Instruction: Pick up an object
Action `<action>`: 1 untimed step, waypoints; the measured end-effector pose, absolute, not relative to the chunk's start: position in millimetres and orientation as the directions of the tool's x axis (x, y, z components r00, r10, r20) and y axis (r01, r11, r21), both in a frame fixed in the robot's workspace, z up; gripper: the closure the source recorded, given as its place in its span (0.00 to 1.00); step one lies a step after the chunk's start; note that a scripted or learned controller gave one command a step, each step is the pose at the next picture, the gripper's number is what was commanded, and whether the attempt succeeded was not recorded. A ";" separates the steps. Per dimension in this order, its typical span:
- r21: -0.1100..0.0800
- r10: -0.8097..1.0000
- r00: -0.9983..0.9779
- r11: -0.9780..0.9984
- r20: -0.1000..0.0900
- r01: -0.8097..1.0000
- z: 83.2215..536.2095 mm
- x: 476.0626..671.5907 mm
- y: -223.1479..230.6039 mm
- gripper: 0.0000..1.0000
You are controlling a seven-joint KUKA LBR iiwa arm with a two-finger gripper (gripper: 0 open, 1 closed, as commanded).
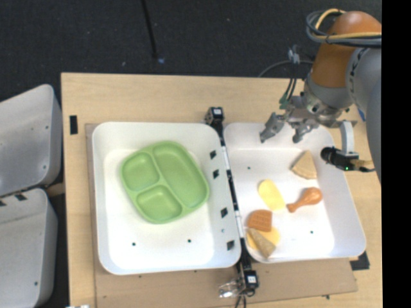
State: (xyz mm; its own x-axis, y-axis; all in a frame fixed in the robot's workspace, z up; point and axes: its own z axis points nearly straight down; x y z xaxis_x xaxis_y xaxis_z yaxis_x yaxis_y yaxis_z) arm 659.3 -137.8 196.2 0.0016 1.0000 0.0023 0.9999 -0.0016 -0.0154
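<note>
Above right bin (340, 236), fingers (270, 129) spread, unladen

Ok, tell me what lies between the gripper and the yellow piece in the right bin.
Nothing: in the camera view, bare white bin floor runs from the open gripper down to the yellow piece. The tan wedge sits off to the side.

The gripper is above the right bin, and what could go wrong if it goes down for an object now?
The open gripper hangs over bare floor near the right bin's back edge, so it may close on nothing. The orange piece, yellow piece and wedge lie crowded by the divider, so a grasp there may catch two.
</note>
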 end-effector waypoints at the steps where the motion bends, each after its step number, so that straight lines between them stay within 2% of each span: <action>1: -0.003 1.000 0.000 0.000 0.001 1.000 203.7 661.9 -137.5 0.00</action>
